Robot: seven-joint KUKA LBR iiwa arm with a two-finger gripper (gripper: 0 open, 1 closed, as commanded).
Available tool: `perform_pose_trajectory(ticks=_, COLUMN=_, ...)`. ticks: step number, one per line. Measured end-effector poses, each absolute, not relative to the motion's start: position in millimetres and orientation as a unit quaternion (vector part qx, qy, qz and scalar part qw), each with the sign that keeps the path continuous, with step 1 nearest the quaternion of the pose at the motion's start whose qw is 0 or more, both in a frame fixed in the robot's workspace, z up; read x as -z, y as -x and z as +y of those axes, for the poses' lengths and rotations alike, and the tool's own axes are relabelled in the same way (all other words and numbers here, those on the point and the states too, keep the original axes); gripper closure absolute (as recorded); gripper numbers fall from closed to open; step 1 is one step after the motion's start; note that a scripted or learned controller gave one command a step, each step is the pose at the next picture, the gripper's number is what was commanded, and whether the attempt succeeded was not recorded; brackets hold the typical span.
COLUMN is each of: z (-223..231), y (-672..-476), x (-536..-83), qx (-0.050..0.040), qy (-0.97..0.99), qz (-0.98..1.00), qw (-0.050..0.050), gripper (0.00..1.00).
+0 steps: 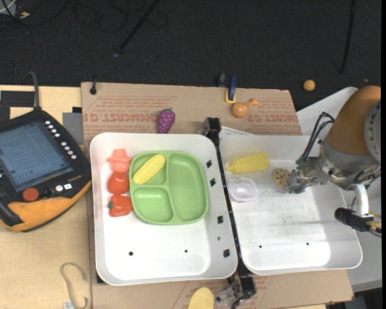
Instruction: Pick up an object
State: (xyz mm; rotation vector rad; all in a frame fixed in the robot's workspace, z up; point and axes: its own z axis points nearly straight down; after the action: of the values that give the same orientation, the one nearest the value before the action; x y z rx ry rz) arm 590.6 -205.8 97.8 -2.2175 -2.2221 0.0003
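Observation:
My gripper (298, 180) is low in the right bin (309, 250), near its upper right part, with the orange-banded wrist (355, 118) above it. A small brown cookie (281, 176) lies just left of the gripper, close to it or touching it. Further left are a yellow bottle-like toy (248, 163) lying on its side and a small clear lid-like piece (243, 189) below it. In the left bin (154, 256) sits a green divided plate (174, 198) with a yellow corn cob (147, 168) in its upper left section. Three orange-red toys (118, 183) line the plate's left side.
Behind the bins on the cardboard lie purple grapes (166, 120) and an orange pear-like toy (242, 107). An orange ball (309, 85) rests further back. A yellow toy (201, 297) sits at the front edge. A teach pendant (32, 166) lies at the left.

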Motion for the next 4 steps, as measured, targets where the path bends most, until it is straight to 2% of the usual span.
perform_pose_trajectory(ticks=3, z=-214.6, y=-595.4, x=-229.7, qx=0.0005, qy=0.707, qz=-0.707, qw=-0.001, gripper=1.00)
perform_pose_trajectory(ticks=4, z=-161.2, y=-592.9, x=-218.2, qx=-0.0001, qy=0.706, qz=-0.708, qw=0.002, gripper=1.00)
